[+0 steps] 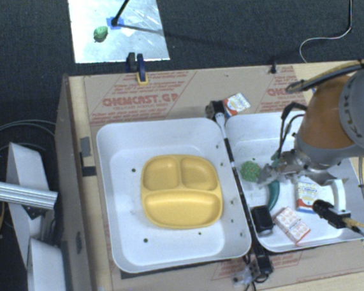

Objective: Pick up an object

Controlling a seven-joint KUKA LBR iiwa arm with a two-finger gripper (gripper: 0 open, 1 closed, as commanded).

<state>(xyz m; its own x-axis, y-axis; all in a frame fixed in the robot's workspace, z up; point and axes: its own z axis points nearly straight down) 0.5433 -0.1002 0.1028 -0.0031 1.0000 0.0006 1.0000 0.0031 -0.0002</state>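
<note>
Nearest, right bin [258,142] holds a small carton [292,222], black object [261,219], printed packet [306,195] and green object [250,170]; gripper [269,174] beside the green one, jaw state undeterminable. Left bin [117,173] holds yellow tray [180,191]. Farther, cardboard [139,91] reads "CHEMCAST GP".

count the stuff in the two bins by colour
yellow: 1, divided plate in the left bin
green: 2, round ball, curved teal piece
black: 1, small block
red and white: 2, box, packet
total: 6

Dark carpet floor [19,55], cardboard-topped bench [164,89]
</note>
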